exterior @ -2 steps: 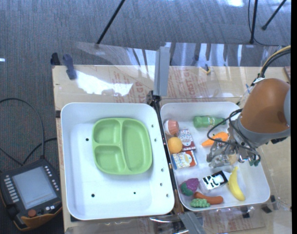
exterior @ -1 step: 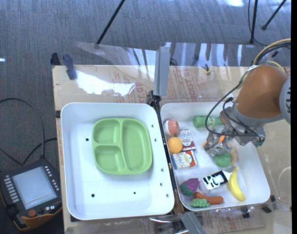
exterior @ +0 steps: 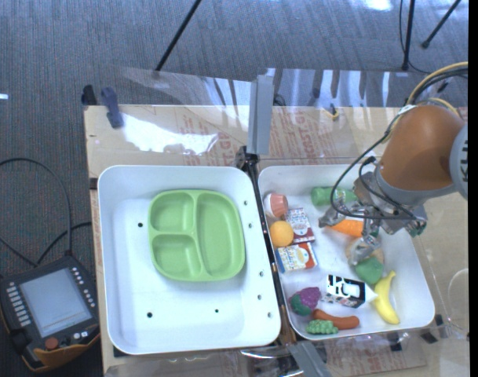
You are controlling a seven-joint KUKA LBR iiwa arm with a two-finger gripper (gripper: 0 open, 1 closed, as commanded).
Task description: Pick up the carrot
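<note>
The carrot is an orange wedge lying in the right bin, toward its upper right part. My gripper hangs low over it, directly at the carrot's right end, below the arm's orange band. The wrist and its cables hide the carrot's right part. I cannot tell whether the gripper touches the carrot.
Around the carrot lie a green vegetable, an orange fruit, small cartons, a green piece, a banana, purple grapes and a red sausage. The left bin holds a green divided plate.
</note>
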